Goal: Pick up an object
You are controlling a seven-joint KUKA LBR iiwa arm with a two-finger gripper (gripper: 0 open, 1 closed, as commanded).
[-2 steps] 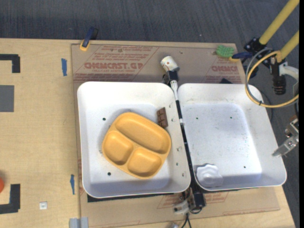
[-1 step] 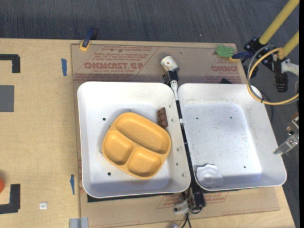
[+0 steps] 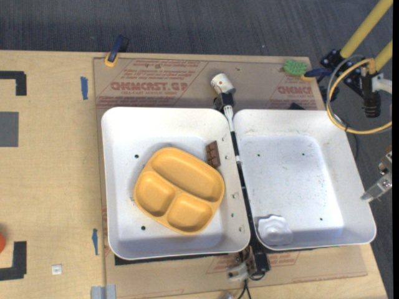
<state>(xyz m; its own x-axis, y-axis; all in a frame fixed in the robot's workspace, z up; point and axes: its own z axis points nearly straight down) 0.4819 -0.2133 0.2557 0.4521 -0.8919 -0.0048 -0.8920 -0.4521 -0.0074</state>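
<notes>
Pale wooden worktop [image 3: 50, 167], grey carpet [image 3: 187, 11] beyond it. Two bins sat touching side by side. The left bin [image 3: 118, 136] carried a yellow tray [image 3: 179, 189], tilted, with a small brown block [image 3: 212, 154] just beside it near the dividing rim. The right bin [image 3: 349, 167] had a clear lump [image 3: 274, 229] in its near-left corner. A yellow cable [image 3: 349, 98] looped beyond that bin. My claw [image 3: 381, 182] peeked in at the right edge, apart from everything; spread or pressed, I couldn't tell.

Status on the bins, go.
Tool at far right edge, outside right bin, holding nothing seen. Yellow divided tray in left bin, small brown piece beside it. Clear crumpled item in right bin's near corner. Nothing blocking.
</notes>
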